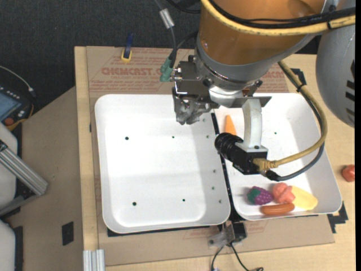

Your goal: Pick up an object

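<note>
The left bin [152, 168] is a shallow white tray with a few small dark dots on its floor. Over its upper right corner hangs the gripper [188, 113], a grey metal block with its fingers pointing down toward the tray floor; whether they are apart or together cannot be told from this angle, and nothing can be seen between them. Above it the arm [259, 27] swells into a wide orange band, with black and yellow cables looping off it. Just right of the gripper, in the right bin [293, 117], an orange carrot [229, 125] lies near the dividing rims. Along that bin's lower edge sit a purple bunch of grapes [260, 196], a red sausage [276, 209], a pink toy [284, 192] and a yellow piece [304, 199], clustered and touching.
</note>
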{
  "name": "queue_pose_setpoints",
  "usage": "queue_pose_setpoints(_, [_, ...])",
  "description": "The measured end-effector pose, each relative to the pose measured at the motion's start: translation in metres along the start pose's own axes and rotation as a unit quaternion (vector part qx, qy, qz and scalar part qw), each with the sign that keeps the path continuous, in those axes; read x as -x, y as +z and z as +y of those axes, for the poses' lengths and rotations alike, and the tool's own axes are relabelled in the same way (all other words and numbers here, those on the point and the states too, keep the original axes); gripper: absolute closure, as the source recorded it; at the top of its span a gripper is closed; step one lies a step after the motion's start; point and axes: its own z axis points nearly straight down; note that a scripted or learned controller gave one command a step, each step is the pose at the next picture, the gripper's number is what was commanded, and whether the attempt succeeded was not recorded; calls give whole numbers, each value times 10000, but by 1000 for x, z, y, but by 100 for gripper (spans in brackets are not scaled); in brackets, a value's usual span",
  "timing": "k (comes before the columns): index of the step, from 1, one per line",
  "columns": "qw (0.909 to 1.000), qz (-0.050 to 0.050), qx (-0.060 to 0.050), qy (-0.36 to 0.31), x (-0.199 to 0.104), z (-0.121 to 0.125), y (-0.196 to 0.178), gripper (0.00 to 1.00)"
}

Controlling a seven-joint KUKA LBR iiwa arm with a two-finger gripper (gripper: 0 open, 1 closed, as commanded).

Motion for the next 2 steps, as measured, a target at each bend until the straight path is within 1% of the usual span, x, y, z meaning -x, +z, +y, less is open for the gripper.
queue_pose_setpoints(1, [10000,4,5,5,-13,16,157,100])
queue_pose_setpoints(2, [10000,1,-6,8,77,0,137,100])
